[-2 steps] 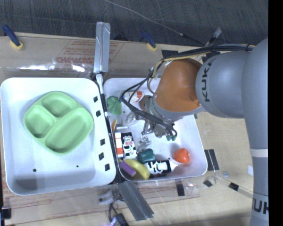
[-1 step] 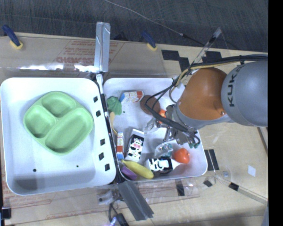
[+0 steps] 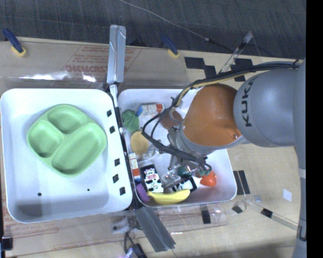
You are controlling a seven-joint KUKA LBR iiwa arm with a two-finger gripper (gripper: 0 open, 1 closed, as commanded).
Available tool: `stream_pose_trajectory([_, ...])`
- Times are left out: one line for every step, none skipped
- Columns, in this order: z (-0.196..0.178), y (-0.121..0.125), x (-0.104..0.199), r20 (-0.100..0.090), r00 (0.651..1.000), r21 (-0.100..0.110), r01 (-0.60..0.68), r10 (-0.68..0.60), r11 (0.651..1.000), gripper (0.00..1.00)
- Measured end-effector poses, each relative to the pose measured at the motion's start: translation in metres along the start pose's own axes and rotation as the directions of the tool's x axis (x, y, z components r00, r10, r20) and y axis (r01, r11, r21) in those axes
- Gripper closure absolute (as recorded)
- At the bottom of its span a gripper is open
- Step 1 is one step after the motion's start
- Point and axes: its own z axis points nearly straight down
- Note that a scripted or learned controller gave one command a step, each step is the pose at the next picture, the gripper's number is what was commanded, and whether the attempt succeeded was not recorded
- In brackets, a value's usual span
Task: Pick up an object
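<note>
The grey arm (image 3: 269, 109) with its orange band (image 3: 212, 117) is reaching in from three o'clock and hanging over the right bin (image 3: 229, 183), covering much of that bin's upper and middle part. Its tool (image 3: 178, 175) is sitting low inside the bin, toward the five o'clock part of it, among a crowd of small objects; whether the tool is spread or closed, and whether it is gripping anything, I cannot tell, since the metal parts are blending into the clutter beneath. Just below the tool, at six o'clock from it, a yellow banana (image 3: 169, 196) is lying along the bin's near wall. At three o'clock from the tool an orange-red object (image 3: 208, 180) is resting close by. At nine o'clock from the tool a black-and-white patterned item (image 3: 151, 179) is lying beside the divider between the bins. Farther up, at eleven o'clock, a pale yellow round object (image 3: 140, 142) is sitting, and above that a green soft-looking object (image 3: 130, 120) and a small printed box (image 3: 149, 110) are lying near the bin's far corner. The left bin (image 3: 21, 198) is sitting at nine o'clock on the counter (image 3: 258, 227), holding a green divided plate (image 3: 67, 138) with three compartments. Black cables (image 3: 159, 123) are looping from the wrist.
</note>
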Motion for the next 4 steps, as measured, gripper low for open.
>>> stream_pose_trajectory([-0.010,0.000,-0.002,0.002,1.000,0.003,0.006,-0.006,1.000,1.00])
stream_pose_trajectory([-0.180,0.011,-0.040,0.008,0.989,0.005,-0.144,0.144,0.990,1.00])
stream_pose_trajectory([-0.095,-0.053,-0.008,-0.006,0.944,-0.005,0.330,-0.330,0.944,1.00])
stream_pose_trajectory([-0.067,-0.069,-0.062,-0.003,0.972,-0.002,0.235,-0.235,0.972,1.00])
